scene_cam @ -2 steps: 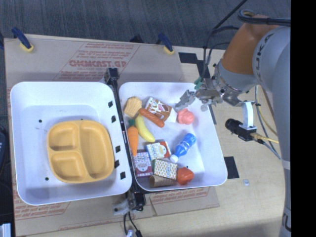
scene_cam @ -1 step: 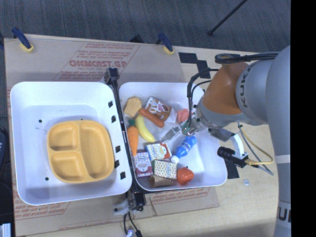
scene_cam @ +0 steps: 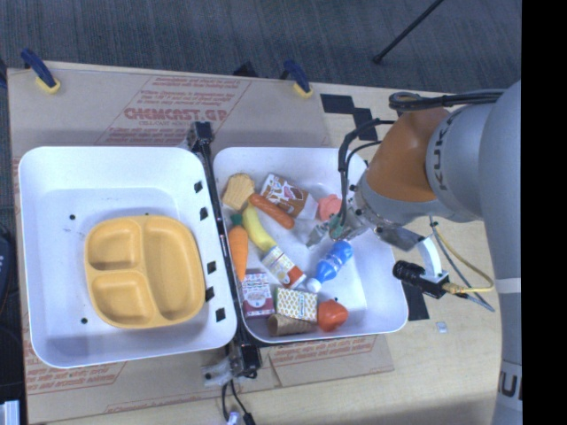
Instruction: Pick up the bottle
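- Camera view, looking down at a slant: along the near edge of the right bin [scene_cam: 390, 312] sit a red tomato-like toy [scene_cam: 332, 314], a patterned packet [scene_cam: 296, 304] and a small red-and-white carton [scene_cam: 257, 292], packed close together.
- Just beyond them lies the bottle [scene_cam: 332, 262], blue-bodied with a white cap, on its side on the bin floor, cap end pointing toward the near-left and almost touching a small labelled bottle-shaped item [scene_cam: 283, 266].
- Its smooth, rounded blue body looks slick; lying at a slant, it would likely roll or skid if pressed off-centre.
- The gripper [scene_cam: 339, 229] hangs at the bottle's far end, just above it, under the grey wrist and orange band; whether it is spread or pressed together cannot be told from here, and nothing shows it pinching the bottle.
- Risk from here, as a judgement: a close at the bottle's very end could squeeze it out toward the near-left clutter, or catch the clear wrapper [scene_cam: 319, 230] beside it instead.
- Farther back lie a banana [scene_cam: 257, 228], a carrot [scene_cam: 239, 251], a pink item [scene_cam: 329, 206] and a brown snack bag [scene_cam: 282, 193].
- Left bin [scene_cam: 53, 175] holds a yellow divided plate [scene_cam: 142, 270], well apart from the action.
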Robot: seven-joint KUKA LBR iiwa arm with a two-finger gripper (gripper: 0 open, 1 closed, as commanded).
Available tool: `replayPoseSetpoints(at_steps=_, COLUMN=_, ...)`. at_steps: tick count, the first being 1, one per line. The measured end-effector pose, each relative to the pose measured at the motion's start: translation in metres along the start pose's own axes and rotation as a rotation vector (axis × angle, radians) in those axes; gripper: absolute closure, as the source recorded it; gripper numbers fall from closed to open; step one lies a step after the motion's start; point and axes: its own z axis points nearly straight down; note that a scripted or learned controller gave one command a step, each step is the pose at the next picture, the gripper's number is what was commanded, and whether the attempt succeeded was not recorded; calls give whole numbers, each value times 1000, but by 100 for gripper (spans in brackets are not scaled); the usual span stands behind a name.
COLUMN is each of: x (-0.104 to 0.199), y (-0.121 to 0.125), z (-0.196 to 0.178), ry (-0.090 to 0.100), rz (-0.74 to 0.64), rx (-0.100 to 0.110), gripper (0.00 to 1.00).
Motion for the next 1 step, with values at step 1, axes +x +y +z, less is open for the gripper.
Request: replayPoseSetpoints(at_steps=1, x=33, y=-22, z=-79, ry=1, rz=196, rx=5, gripper=100)
